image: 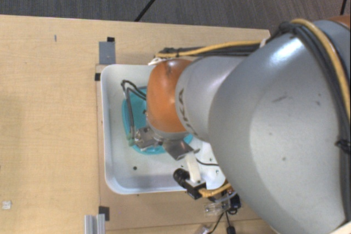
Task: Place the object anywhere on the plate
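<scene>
A turquoise plate (129,118) lies in the white bin (116,170), and I see just its left rim and a sliver of its near edge. The arm's orange band (164,97) and grey wrist hang right over the plate and hide most of it. Below the band, the metal gripper (142,141) points down at the plate's near-left part, close to its surface. A black cable (130,89) loops beside the wrist. Anything lying beneath the wrist is hidden by the arm.
The large grey arm body (274,129) covers the right half of the view and the bin's right side. Tan bench top (49,118) stretches to the left. A grey bracket (107,52) stands at the bin's far-left corner. Bare bin floor (137,172) shows near the front.
</scene>
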`<state>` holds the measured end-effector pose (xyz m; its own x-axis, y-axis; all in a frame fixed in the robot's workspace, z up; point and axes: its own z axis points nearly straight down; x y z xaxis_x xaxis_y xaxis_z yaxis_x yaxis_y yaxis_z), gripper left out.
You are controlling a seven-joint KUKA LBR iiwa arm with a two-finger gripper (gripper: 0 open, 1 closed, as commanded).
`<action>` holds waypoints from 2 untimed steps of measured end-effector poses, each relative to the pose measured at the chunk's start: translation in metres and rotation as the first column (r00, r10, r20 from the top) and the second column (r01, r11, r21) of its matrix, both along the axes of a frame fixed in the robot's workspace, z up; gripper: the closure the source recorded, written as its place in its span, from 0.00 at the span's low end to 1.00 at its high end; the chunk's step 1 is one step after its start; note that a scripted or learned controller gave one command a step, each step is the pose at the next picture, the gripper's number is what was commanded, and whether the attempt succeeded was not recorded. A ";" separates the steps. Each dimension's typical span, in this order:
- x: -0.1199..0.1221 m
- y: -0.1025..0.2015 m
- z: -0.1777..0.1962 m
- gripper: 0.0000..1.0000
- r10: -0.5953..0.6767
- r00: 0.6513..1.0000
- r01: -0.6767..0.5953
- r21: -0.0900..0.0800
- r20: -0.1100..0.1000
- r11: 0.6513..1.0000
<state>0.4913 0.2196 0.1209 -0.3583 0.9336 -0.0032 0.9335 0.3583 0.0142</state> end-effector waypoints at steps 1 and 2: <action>0.059 0.010 -0.022 1.00 -0.233 0.972 0.233 0.008 0.000 0.972; 0.179 0.004 0.020 1.00 -0.205 0.979 0.205 0.001 -0.007 0.979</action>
<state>0.6700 0.2239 0.1410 -0.1589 0.9873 0.0004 0.9873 0.1589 0.0080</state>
